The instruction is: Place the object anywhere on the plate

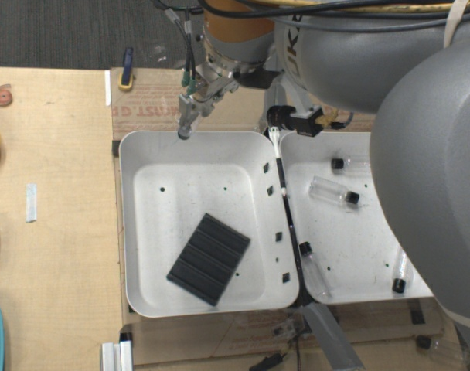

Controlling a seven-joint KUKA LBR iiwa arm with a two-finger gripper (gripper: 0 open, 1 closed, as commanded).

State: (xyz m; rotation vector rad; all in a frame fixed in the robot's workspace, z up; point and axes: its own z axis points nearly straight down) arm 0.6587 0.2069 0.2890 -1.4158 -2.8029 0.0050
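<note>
Arm (pixel 389 76) is seen over right bin (pixel 359 230). Left bin (pixel 134 230) carries a dark ribbed plate (pixel 209 258), flat, rigid. Small clear vials (pixel 328 190) in right bin judged light, slippery, breakable; grasp mid-body advised. Gripper (pixel 185 127) at left bin's far rim; jaws state cannot be told.

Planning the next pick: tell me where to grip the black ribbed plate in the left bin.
Grip the black ribbed plate across its narrow width, coming straight down. It lies flat and skewed in the left bin, so turn the pincer to match its long edges.
</note>
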